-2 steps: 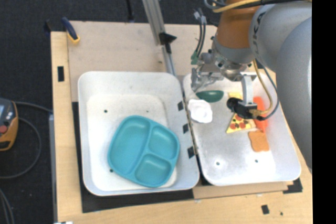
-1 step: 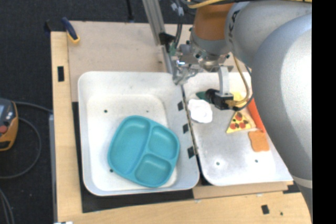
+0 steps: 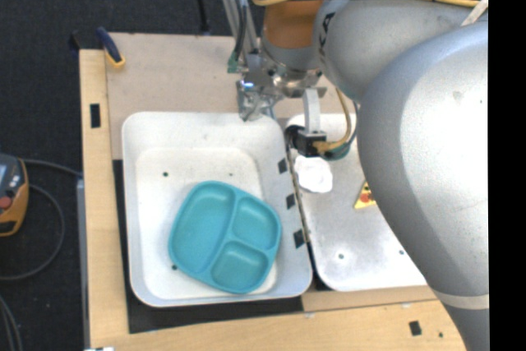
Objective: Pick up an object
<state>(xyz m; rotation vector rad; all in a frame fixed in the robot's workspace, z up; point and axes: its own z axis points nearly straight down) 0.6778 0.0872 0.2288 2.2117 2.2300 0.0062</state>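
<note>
A teal divided plate [image 3: 226, 237] lies flat in the left bin [image 3: 148, 144], toward its front right. A small white lump [image 3: 314, 174] sits in the right bin [image 3: 362, 259] near the wall between the bins. Beside the lump, a yellow and orange object [image 3: 364, 196] peeks out from under the arm. My gripper [image 3: 250, 104] hangs over the back rim of the left bin, well behind the plate and apart from it. Nothing shows between its fingers.
The grey arm covers most of the right bin and the right side of the view. The left bin has bare white floor behind and left of the plate. A blue and yellow tool [image 3: 110, 47] lies at the bench's back left corner.
</note>
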